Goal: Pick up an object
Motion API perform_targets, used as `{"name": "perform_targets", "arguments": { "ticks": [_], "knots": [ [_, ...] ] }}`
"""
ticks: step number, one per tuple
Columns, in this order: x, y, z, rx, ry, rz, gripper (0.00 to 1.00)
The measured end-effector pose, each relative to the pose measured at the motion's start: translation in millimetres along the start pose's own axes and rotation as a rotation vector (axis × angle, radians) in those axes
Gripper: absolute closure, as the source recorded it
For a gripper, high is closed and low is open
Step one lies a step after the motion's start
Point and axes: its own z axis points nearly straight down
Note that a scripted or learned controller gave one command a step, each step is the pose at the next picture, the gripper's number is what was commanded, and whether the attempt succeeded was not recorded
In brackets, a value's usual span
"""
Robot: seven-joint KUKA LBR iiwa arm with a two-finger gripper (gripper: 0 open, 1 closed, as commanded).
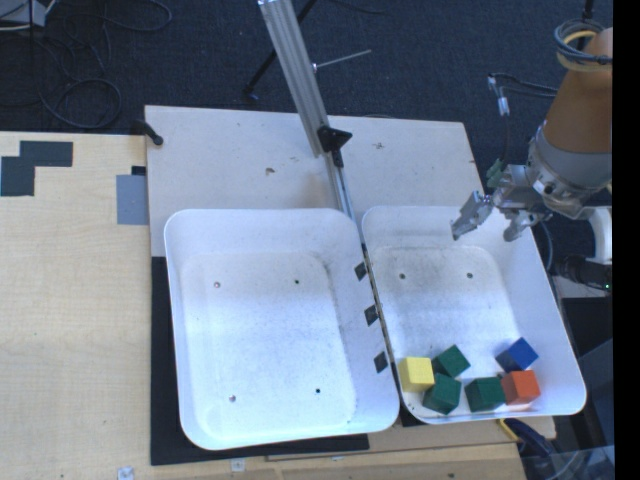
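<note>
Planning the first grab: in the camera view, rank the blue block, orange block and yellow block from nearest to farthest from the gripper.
Measured from the gripper:
1. Blue block, right bin, toward its right wall.
2. Orange block, just below the blue one, near the front rim.
3. Yellow block, front left of the right bin, beside the divider.

No readable text, labels, brands or numbers anywhere — not on the bins, blocks, bench or arm.
</note>
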Motion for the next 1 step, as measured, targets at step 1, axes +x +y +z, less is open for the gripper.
{"name": "perform_targets", "arguments": {
  "ticks": [1],
  "knots": [
    [37.5,20.2,109.9,0.005,0.006,-0.007,0.0]
  ]
}}
